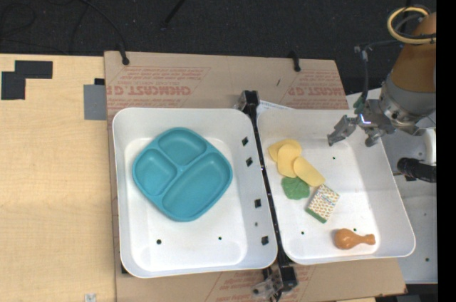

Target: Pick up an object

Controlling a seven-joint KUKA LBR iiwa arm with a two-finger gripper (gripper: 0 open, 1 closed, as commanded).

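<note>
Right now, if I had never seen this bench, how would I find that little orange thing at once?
Look at the right-hand shallow white bin, the one beside the bin holding the teal divided plate. Go to its near right corner, below the small patterned box. There lies the orange drumstick-shaped toy, alone, apart from the yellow and green pieces.

Red printed letters run along the brown cardboard sheet (214,83) that lies under the two white bins, near its far edge. They are upside down and look like "CHEMCAST GP", printed twice, though I cannot be sure. More red letters at its near edge are too small to read.
</note>
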